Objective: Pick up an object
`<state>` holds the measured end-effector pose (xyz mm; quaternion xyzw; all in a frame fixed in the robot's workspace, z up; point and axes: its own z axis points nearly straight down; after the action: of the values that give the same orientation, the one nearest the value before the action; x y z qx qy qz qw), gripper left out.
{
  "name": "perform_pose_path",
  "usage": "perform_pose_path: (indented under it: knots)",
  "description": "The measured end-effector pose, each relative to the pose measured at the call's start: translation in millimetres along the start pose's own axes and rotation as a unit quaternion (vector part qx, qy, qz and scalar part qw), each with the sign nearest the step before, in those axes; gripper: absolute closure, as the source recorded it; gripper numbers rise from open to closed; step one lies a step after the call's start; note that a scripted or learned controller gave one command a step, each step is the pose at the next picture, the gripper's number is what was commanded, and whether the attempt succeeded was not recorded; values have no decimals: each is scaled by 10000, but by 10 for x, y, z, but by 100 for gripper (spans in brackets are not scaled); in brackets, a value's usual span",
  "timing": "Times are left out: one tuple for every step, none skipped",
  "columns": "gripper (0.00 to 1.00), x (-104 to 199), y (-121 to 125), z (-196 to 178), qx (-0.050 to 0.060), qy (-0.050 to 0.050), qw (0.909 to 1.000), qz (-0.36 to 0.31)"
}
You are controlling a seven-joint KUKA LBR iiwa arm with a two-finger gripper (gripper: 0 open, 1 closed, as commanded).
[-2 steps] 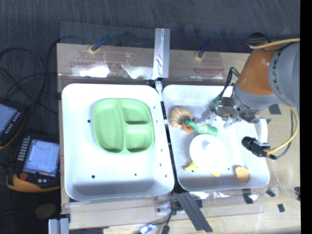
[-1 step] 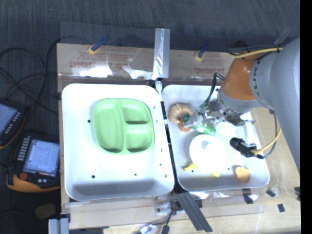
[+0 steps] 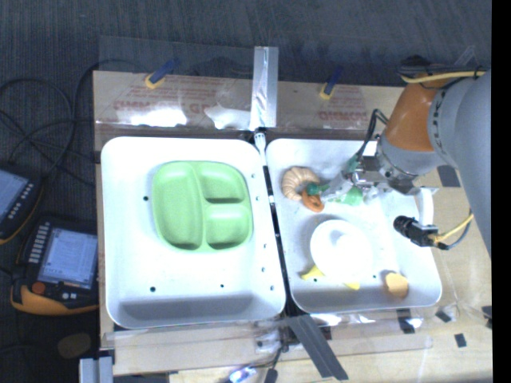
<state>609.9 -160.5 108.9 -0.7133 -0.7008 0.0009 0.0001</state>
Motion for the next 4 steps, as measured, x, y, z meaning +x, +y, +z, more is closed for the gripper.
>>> perform_pose_path:
  knots:
    - [0,-55,247,174,-57,-12,10000,32]
    - [0,-122,91,171,-80,1,9929,1187]
    - [100,-121,82,83,-60,-6,9930,1179]
    - [100,482,-48,-966,4,-2,9905,1372]
